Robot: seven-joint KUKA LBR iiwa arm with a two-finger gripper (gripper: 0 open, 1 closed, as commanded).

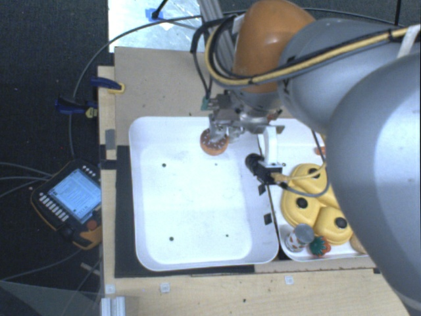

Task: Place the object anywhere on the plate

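Observation:
A small round orange-brown object [214, 144] sits at the far edge of the left white bin [191, 242], near its right side. My gripper [221, 129] hangs directly over it, and its tip covers the object's upper rim. I cannot make out whether the object is gripped or just lies under the tip. In the right bin [289, 250] lies a yellow lobed piece [317, 206] with dark spots, partly hidden by the arm. It may be the plate.
A small grey item [303, 234] and a green one [319, 245] lie at the near edge of the right bin. A black part with a yellow cable [262, 168] hangs over the divide between the bins. The big grey arm [368, 143] covers the right side.

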